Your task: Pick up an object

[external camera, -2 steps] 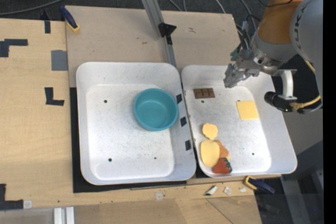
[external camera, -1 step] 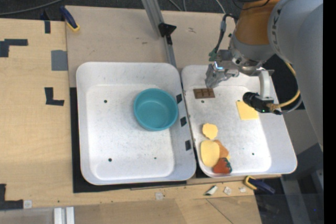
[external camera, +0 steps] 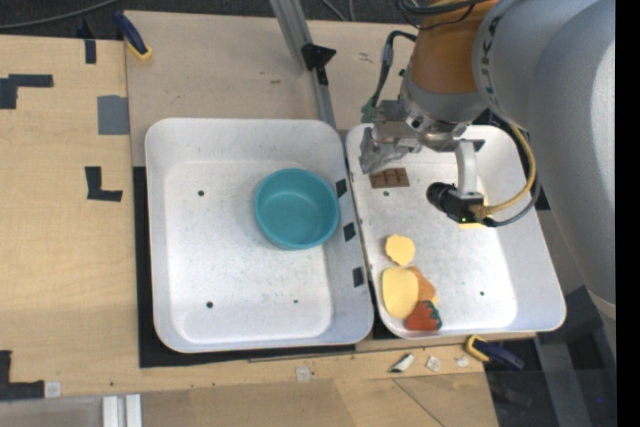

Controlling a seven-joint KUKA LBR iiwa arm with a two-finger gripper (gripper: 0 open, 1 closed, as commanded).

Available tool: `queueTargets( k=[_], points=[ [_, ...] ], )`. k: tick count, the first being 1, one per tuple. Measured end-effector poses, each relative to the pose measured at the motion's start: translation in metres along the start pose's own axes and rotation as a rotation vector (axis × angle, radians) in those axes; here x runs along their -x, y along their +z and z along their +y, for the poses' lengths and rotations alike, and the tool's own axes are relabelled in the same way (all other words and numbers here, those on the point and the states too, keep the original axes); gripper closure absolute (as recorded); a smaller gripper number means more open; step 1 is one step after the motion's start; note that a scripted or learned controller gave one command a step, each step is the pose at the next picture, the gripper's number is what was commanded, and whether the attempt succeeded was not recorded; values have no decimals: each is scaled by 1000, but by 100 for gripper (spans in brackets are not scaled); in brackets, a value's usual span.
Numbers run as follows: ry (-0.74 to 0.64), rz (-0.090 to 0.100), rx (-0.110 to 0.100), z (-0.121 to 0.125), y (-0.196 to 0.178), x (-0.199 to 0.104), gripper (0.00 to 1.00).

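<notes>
From where the one camera looks down, the grey arm with its orange band comes in from the right and hangs its metal two-finger gripper [external camera: 383, 153] low over the far left corner of the right-hand shallow white plastic bin [external camera: 500, 310]. How its jaws are set I cannot tell; the wrist hides them from this angle. Just below the gripper, touching or nearly so, lies a small flat brown rectangular block [external camera: 391, 178], scored like a piece of chocolate, and that seems the thing it is going for, since the tool sits almost straight above it. Further toward the near rim from the gripper, well apart from it, a little heap of toy food rests on the bin floor: a small pale yellow round piece [external camera: 399, 249], a larger yellow oval piece [external camera: 399, 291] just beyond that, and a red strawberry-like piece [external camera: 426, 317] tucked against its edge. Off to the gripper's far side, in the other white bin [external camera: 190, 315], stands a teal plastic bowl [external camera: 295, 207], upright, alone. I'd judge nothing lifted yet.
</notes>
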State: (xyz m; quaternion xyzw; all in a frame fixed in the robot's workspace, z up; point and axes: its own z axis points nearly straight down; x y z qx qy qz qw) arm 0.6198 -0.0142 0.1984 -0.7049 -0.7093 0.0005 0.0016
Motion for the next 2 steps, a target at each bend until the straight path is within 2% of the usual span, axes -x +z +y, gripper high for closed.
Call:
queueTargets(
  k=[2],
  points=[
    [0,0,2,-4,-15,-89,100]
  ],
)
